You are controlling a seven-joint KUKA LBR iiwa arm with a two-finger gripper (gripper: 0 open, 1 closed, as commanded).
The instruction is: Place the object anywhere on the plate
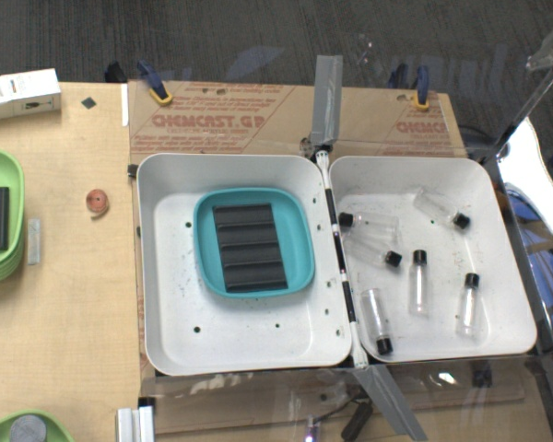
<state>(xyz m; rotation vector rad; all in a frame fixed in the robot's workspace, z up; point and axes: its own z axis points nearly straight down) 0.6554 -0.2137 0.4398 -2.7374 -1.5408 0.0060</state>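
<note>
While the two white bins lie side by side on the surface [64,339], the left bin [166,330] holds a teal plate [209,247] bearing a dark ribbed insert [249,247], and the right bin [498,330] holds several clear vials with black caps. One vial [417,281] stands roughly at the centre of the right bin; another [467,302] lies to its right, a third [376,319] lies near the front left, and a fourth [441,209] lies toward the far right. Two further vials, near the bin's far left [361,223] and centre left [380,250], are hard to make out because their clear bodies blend with the white floor. All vials lie well apart from the plate, separated by the bins' adjoining walls. A green dish [14,187] is cut off at the left edge, and a grey-lidded item [26,427] is cut off at the near left corner. Brown cardboard [221,118] lies beyond the bins. The claw's state cannot be told, so the vials' position relative to it cannot be judged.
</note>
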